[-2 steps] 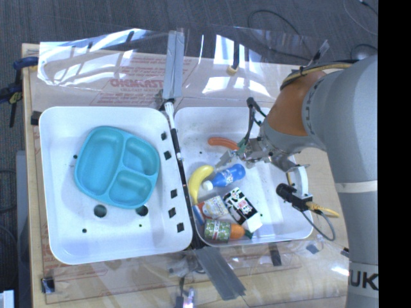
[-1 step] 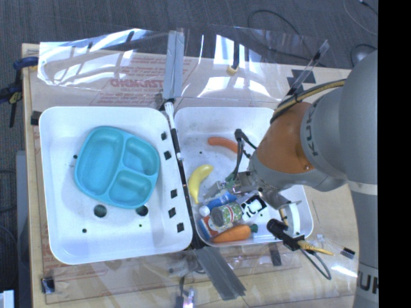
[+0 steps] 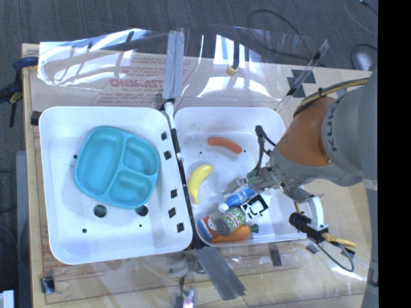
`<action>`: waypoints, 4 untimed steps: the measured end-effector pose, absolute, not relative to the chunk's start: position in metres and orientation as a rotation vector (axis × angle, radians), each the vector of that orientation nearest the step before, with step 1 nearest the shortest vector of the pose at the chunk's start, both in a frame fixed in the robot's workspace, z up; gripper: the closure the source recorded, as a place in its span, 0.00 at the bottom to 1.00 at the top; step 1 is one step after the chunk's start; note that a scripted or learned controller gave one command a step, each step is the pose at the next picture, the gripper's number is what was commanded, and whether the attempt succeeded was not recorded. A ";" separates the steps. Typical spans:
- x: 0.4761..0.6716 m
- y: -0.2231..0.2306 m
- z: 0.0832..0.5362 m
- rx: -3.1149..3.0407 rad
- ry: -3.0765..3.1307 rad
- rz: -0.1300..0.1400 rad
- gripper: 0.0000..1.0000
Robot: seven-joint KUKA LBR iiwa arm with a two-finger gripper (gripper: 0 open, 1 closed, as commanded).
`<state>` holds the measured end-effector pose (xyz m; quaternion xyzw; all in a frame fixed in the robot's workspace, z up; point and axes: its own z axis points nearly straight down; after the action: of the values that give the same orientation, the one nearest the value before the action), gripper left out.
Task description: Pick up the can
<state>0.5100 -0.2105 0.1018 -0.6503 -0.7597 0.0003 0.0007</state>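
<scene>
While the arm leans in over the right bin (image 3: 192,117), I read this as the approach step, with no grasp made yet. Nearest the front edge of the desk, in that bin's front corner, lies an orange carrot (image 3: 234,235), and touching it just behind is what I take for the can (image 3: 229,222), lying on its side with a dark, patterned label. A blue and white bottle (image 3: 239,198) rests just beyond the can. The tool (image 3: 255,186) hangs over that bottle, a little behind the can; whether it is spread or pressed together I cannot tell from this slant. Farther back lie a yellow banana (image 3: 198,181) and a sausage (image 3: 225,145). Next, I judge, the tool must shift toward the front corner and drop squarely onto the can, clear of bottle and carrot.
</scene>
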 end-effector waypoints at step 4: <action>0.479 -0.201 0.092 -2.083 -2.355 -0.003 0.00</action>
<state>0.4786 -0.2015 0.0925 -0.6625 -0.7491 -0.0009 -0.0014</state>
